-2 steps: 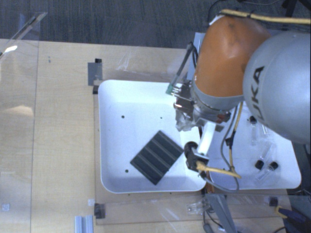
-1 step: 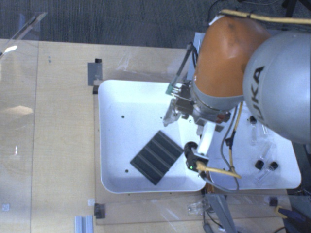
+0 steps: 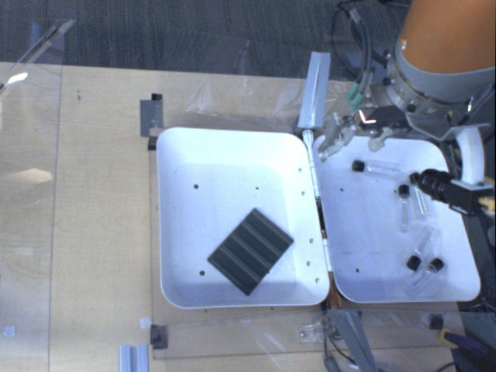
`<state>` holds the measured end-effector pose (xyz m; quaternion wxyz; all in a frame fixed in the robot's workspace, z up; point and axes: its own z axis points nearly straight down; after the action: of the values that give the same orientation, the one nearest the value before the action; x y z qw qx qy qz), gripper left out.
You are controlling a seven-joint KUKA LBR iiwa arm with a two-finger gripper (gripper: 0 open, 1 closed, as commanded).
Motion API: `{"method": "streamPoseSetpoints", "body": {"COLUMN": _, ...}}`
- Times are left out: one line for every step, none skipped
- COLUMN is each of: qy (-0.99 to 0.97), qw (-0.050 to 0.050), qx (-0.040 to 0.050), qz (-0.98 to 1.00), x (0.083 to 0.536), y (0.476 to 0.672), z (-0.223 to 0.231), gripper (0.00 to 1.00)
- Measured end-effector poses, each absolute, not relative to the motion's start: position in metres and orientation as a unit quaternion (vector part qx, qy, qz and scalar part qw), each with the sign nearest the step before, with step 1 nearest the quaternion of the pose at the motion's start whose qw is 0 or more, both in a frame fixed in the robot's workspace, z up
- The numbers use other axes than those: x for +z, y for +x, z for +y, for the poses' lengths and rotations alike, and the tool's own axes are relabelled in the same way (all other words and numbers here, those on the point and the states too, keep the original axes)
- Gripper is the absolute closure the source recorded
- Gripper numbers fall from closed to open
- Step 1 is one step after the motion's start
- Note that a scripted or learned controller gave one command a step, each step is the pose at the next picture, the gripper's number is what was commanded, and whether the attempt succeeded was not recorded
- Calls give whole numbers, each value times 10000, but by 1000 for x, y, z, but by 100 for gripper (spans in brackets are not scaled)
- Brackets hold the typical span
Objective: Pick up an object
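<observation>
Tool [image 3: 335, 139] hovers at the right bin's [image 3: 387, 285] eleven o'clock corner; you cannot tell its state. Ribbed black pad [image 3: 250, 251] lies in the left bin [image 3: 186, 161].

Lighting, for your record: bright and even from overhead, so the two white bins [image 3: 232, 161] read nearly blown out, with soft shadow pooled along their near walls and a faint one under the dark ribbed block [image 3: 251, 251], well away from the gripper. Glare: you have pale streaks on the clear sheeting over the bench [image 3: 46, 208]. Sharpness: the arm [image 3: 449, 29] looms large and soft; the clear capped tubes [image 3: 415, 208] below it barely resolve.
</observation>
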<state>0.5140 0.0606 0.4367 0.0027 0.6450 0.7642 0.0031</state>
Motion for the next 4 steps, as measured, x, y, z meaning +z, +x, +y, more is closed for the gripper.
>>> {"method": "streamPoseSetpoints", "body": {"qy": 6793, "qw": 20, "qx": 25, "qz": 7338, "x": 436, "y": 488, "z": 64, "gripper": 0}}
{"method": "streamPoseSetpoints", "body": {"qy": 6279, "qw": 12, "qx": 13, "qz": 7783, "x": 242, "y": 488, "z": -11, "gripper": 0}}
{"method": "streamPoseSetpoints", "body": {"qy": 5819, "qw": 16, "qx": 16, "qz": 8133, "x": 185, "y": 548, "z": -15, "gripper": 0}}
{"method": "streamPoseSetpoints", "body": {"qy": 5815, "qw": 39, "qx": 40, "qz": 8135, "x": 196, "y": 550, "z": -14, "gripper": 100}}
